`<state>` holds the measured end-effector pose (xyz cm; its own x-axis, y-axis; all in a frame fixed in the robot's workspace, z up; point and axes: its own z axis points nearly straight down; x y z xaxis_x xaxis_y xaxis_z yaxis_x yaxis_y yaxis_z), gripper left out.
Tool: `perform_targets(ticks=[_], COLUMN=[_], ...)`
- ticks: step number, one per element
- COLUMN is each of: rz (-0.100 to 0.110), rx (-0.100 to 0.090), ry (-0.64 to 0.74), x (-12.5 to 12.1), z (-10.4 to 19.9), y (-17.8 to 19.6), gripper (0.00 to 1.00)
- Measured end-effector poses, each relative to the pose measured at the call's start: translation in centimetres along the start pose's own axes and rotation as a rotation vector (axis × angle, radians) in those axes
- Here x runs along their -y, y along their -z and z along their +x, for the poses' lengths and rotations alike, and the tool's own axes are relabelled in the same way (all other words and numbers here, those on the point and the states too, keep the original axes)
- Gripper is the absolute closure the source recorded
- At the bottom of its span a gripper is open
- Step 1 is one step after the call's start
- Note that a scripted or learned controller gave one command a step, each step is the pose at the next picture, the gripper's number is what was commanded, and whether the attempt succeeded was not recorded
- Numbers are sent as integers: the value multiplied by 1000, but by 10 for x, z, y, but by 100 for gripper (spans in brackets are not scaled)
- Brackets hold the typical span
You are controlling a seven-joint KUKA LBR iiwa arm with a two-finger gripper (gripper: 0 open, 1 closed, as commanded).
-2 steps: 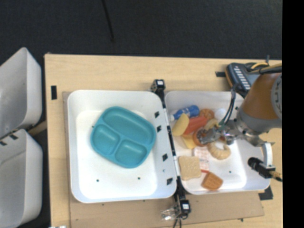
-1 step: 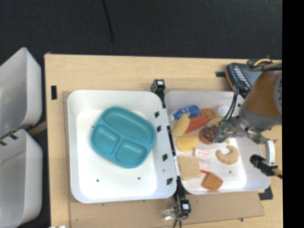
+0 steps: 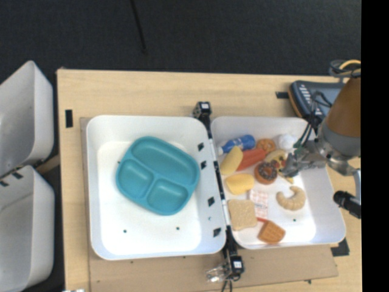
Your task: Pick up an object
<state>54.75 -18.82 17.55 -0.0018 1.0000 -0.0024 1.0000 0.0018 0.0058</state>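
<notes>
- We read the pick as not yet made: no object is lifted, and every piece of toy food lies on the floor of the right bin
- We judge the gripper to be low over the cluster at that bin's far right; how far its fingers stand apart, and whether anything sits between them, we cannot tell, since the view blurs there
- Likeliest targets, as we judge it: the brown round piece just left of the fingers and a small yellow item beside them, with a white ball just beyond
- Further left of the fingers lie an orange-red wedge, a yellow oblong, a yellow block and a blue piece
- On the near side of the fingers lie a croissant, a white packet with red print, a slice of toast and an orange waffle
- Well to the left, across the divider, the left bin holds a teal compartment plate with nothing on it
- Left to do, in our judgement: close on one object and raise it
</notes>
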Motion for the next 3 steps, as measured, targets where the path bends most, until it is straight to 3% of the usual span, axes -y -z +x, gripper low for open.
perform_targets(ticks=[1,2,3], rz=[-2,4,4], rx=[1,-1,-4], ry=[0,2,4], x=[0,-1,10], z=[0,-1,49], y=[64,65,74], gripper=[100,100,100])
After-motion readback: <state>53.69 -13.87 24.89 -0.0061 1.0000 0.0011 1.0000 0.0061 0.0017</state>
